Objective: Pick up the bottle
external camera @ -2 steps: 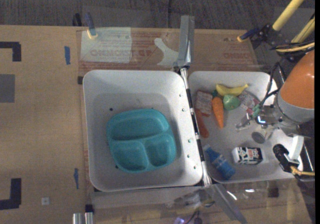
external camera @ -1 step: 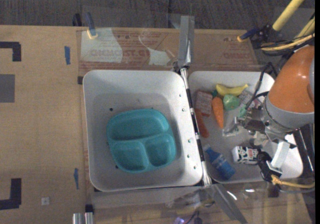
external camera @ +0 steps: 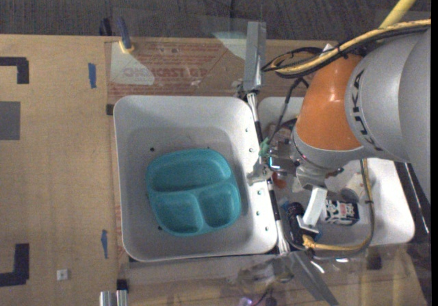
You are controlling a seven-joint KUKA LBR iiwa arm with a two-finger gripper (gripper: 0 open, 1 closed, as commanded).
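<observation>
My gripper [external camera: 269, 161] hangs low over the left edge of the right bin [external camera: 393, 229], close to the wall between the two bins. The grey arm with its orange band [external camera: 328, 116] covers most of that bin. A small reddish-brown thing [external camera: 278, 179] peeks out just beneath the gripper; I cannot tell whether it is the bottle or whether the gripper touches it.
A teal divided plate [external camera: 195, 190] lies in the middle of the left bin [external camera: 137, 126]. A small black-and-white carton [external camera: 341, 211] rests in the right bin near its front. A clear plastic sheet [external camera: 181, 58] lies on the bench behind the left bin.
</observation>
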